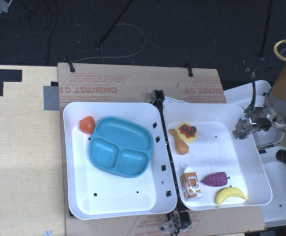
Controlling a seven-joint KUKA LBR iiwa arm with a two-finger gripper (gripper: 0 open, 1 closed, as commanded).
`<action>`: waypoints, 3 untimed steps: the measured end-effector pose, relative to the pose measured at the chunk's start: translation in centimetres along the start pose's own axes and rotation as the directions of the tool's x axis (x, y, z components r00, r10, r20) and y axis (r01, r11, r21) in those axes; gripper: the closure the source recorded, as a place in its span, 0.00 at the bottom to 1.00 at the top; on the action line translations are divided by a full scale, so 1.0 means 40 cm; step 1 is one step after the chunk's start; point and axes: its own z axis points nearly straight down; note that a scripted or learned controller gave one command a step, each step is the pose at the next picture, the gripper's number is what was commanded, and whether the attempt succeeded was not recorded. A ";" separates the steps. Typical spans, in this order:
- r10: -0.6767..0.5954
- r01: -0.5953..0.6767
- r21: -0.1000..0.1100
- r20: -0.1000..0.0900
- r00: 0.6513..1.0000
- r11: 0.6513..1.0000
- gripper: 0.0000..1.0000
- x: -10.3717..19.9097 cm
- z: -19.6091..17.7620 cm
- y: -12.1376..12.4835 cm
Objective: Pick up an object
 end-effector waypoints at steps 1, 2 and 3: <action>-0.003 0.003 0.001 -0.001 1.000 1.000 1.00 -0.010 -0.107 -0.002; -0.006 0.006 0.008 -0.005 1.000 1.000 1.00 0.124 -0.080 -0.006; -0.008 0.008 0.008 -0.005 1.000 1.000 1.00 0.273 -0.051 0.023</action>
